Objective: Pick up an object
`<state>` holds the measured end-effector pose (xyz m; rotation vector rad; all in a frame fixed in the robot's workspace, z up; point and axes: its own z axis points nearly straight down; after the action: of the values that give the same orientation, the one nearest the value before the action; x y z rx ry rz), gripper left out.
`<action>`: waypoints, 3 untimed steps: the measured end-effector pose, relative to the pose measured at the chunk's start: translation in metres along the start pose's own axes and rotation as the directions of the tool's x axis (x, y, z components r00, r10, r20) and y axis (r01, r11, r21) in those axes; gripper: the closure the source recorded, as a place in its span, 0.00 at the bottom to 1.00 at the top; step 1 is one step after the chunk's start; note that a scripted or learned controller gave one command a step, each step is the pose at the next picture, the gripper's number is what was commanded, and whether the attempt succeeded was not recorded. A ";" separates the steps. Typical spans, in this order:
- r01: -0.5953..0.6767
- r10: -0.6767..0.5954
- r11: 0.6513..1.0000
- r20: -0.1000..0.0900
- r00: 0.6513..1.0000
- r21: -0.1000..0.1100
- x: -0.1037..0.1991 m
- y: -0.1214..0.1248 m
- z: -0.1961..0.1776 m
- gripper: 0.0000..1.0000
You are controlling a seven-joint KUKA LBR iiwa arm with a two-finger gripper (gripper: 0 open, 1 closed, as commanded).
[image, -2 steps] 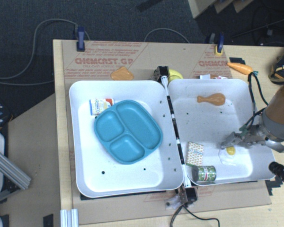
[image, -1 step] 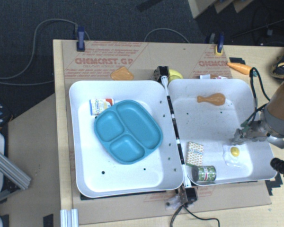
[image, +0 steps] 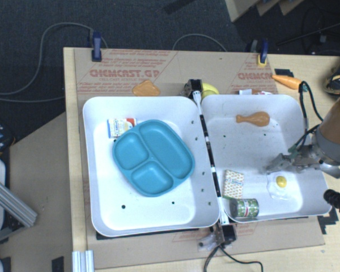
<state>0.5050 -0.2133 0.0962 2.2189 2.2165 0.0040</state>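
We see two shallow white bins side by side on the desk (image: 73, 152). The left bin (image: 99, 208) carries a blue divided plate (image: 153, 157), tilted in the frame, with a small white and red packet (image: 120, 126) just beyond its far left rim. In the right bin (image: 238, 146) we find a brown drumstick-shaped toy (image: 253, 119) near the far wall, a speckled patterned packet (image: 233, 183) close to the divider, a small can (image: 245, 208) lying on its side at the near wall just below that packet, and a fried-egg toy (image: 280, 185), white with a yellow yolk, toward the right. The arm (image: 333, 135) comes in from the right, and its jaws (image: 283, 162) sit low over the right bin, just above the fried-egg toy; we cannot tell whether they are spread or pressed together, and nothing shows between them. Behind the bins, on the desk, lie an orange piece (image: 145, 88), a yellow object (image: 208, 89) by the divider's far end, and a carrot-like toy (image: 287, 81). Two blue clamps (image: 96, 45) grip the far edge.
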 end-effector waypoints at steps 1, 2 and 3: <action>0.003 -0.003 1.000 -0.008 1.000 0.008 -0.003 -0.026 0.012 0.00; 0.006 -0.006 1.000 0.000 1.000 0.001 0.045 0.032 0.012 0.00; 0.007 -0.007 1.000 0.000 1.000 -0.003 0.065 0.113 0.011 0.00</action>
<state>0.6179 -0.1484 0.0853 2.2096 2.2233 0.0068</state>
